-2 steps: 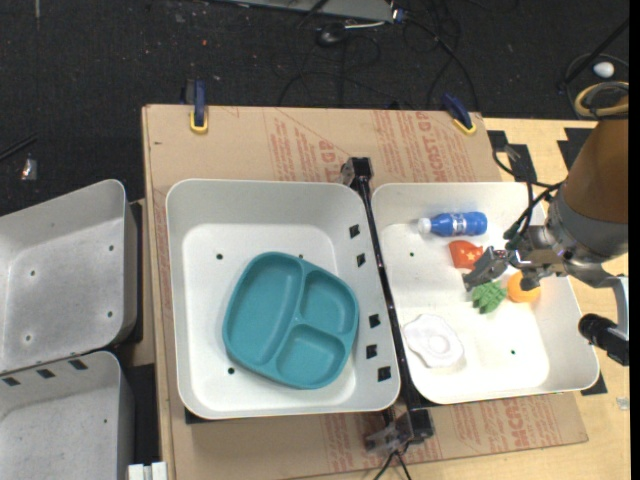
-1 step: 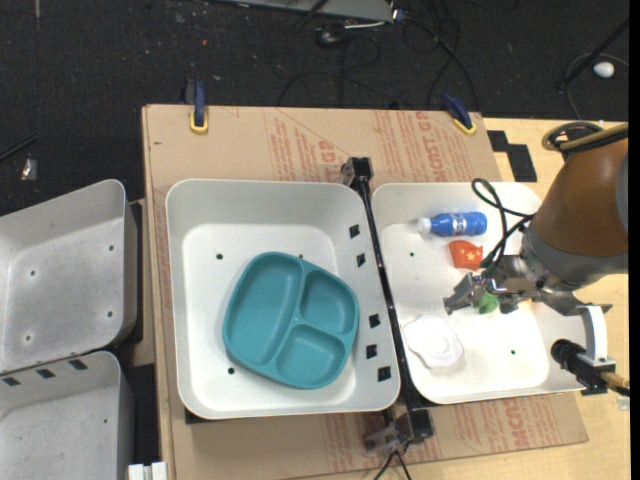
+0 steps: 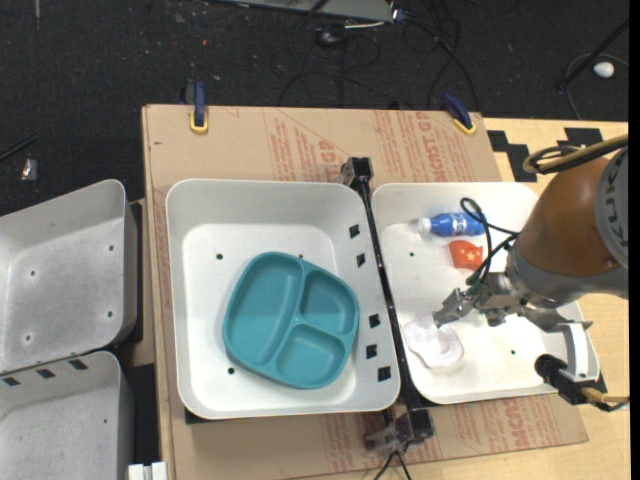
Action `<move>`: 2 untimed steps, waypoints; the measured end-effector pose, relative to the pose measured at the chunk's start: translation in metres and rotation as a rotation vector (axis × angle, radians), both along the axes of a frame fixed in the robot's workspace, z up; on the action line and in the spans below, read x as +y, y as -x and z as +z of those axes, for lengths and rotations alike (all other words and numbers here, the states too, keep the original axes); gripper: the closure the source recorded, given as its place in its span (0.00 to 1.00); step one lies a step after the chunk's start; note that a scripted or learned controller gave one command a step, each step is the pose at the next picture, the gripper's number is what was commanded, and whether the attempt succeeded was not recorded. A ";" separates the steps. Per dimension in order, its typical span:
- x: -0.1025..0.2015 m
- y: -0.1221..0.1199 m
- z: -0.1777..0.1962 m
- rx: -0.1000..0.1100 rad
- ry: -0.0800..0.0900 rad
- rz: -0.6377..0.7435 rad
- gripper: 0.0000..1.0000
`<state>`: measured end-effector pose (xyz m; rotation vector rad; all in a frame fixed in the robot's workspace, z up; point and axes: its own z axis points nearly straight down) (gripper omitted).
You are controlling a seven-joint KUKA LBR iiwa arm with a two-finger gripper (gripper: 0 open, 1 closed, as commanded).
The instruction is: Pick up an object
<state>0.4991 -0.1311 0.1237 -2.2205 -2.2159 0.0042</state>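
Note:
The right bin point(image 3: 505, 373) holds three small things. A blue and white tube-like object point(image 3: 450, 225) lies near its far wall, with a small orange-red object point(image 3: 466, 255) just in front of it. A crumpled white object point(image 3: 435, 346) rests near the bin's front left corner. My gripper point(image 3: 452, 309) hangs low in this bin, pointing left, just above and to the right of the white object. Nothing visible is held in it. The arm's orange band point(image 3: 570, 218) covers the bin's right part.
The left bin point(image 3: 200, 213) holds a teal divided plate point(image 3: 290, 318). A black divider point(image 3: 375, 268) runs between the two bins. White bin lids point(image 3: 60, 268) lie at the far left, off the cardboard. Two clamps point(image 3: 198, 108) hold the board's far edge.

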 end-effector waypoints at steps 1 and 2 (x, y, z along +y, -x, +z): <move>0.000 0.000 -0.033 -0.005 0.001 0.000 0.00; 0.001 -0.002 -0.020 -0.009 0.001 -0.001 1.00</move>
